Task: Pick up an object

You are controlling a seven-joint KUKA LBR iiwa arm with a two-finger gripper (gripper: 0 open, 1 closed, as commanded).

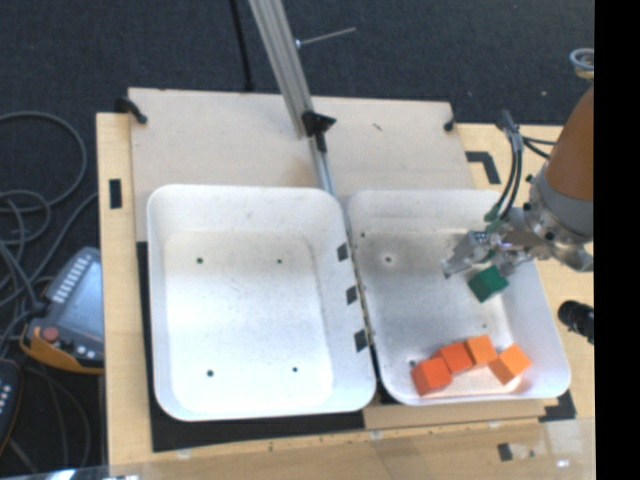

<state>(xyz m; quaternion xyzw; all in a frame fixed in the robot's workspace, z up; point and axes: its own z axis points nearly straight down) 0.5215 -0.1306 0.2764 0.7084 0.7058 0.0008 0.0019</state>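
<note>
Orange blocks (470, 361) sit untouched at near edge of right bin (400, 298). Green block (488, 285) hangs at claw (478, 260), apparently off bin floor; can't tell if grasped. Pick prob. underway, not confirmed.

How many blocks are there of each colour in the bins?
Orange blocks: 4, at and
Green block: 1, right by the gripper
Total: 5 blocks, all in the right bin
</note>
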